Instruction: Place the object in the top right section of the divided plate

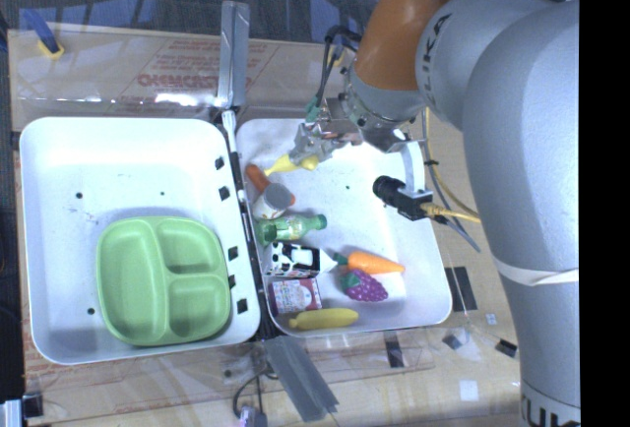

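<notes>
The green divided plate (162, 279) lies in the left bin (59, 159); its top right section (192, 243) holds nothing. My gripper (311, 140) hangs over the back left part of the right bin (418, 253), below the orange-banded wrist. A small yellow object (293, 160) sits between its fingertips, slanting down to the left, and the fingers look shut on it. The gripper is well to the right of the plate, beyond the wall between the bins.
Along the right bin's left side lie an orange-red item (256, 177), a grey can (277, 196), a green bottle (293, 225), a black-and-white carton (293, 260) and a red packet (293, 295). A banana (323, 319), a carrot (374, 263) and purple grapes (364, 286) lie at the front.
</notes>
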Available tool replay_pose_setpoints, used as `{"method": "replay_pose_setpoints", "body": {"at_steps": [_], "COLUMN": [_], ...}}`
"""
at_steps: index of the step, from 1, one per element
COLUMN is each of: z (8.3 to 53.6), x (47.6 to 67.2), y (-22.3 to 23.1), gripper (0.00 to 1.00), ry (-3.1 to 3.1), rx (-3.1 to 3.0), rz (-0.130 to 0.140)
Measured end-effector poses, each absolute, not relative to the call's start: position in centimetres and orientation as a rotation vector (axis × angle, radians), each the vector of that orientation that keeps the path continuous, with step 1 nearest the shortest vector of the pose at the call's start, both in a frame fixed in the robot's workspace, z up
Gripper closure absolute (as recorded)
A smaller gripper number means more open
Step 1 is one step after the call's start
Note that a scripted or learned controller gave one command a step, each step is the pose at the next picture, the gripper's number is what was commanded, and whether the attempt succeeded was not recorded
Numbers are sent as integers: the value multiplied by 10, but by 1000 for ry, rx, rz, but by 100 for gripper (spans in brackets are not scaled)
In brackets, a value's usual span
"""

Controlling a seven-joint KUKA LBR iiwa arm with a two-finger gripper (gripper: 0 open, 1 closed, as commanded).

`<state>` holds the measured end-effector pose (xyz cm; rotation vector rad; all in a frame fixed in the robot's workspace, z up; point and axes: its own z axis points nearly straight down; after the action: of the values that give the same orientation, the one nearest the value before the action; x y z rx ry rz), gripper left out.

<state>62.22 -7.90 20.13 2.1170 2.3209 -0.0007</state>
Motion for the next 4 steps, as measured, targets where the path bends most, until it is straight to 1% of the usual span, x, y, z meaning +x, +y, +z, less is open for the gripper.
{"method": "replay_pose_setpoints", "body": {"at_steps": [1, 2, 3, 4], "z": [191, 159, 191, 191], "x": [534, 553, 477, 477], "y": [-23, -98, -55, 18], "gripper": [100, 100, 100, 100], "ry": [2420, 2705, 2794, 2846], "rx": [2004, 1600, 1438, 1334], "rz": [-3, -2, -1, -1]}}
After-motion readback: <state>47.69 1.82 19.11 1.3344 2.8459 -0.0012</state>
